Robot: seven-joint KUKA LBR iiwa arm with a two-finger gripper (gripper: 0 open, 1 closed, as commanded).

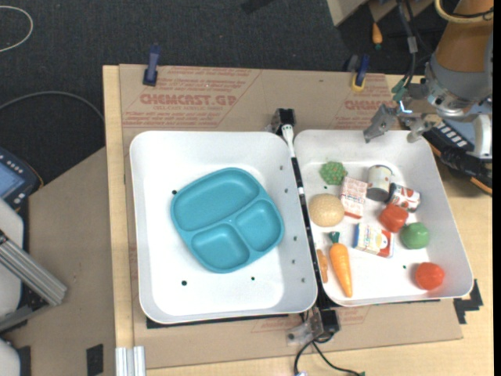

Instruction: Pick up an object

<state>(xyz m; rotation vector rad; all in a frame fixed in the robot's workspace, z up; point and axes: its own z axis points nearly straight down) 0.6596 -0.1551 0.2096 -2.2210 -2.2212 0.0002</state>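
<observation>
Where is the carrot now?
The carrot lies in the right bin, near its front-left corner, below the beige bread roll.

The arm [463, 30] is cut off by the top and right edges above the end effector [398, 125]. Below the end effector, print on the small cartons [354, 197] cannot be read. Far left of it, a dark device [16, 180] is cropped by the edge.

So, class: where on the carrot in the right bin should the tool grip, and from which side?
Probably mid-body on the carrot, from straight above. It lies flat, pointing toward the bin's near wall, so the tool would likely close across its narrow width, clear of the carton.
</observation>
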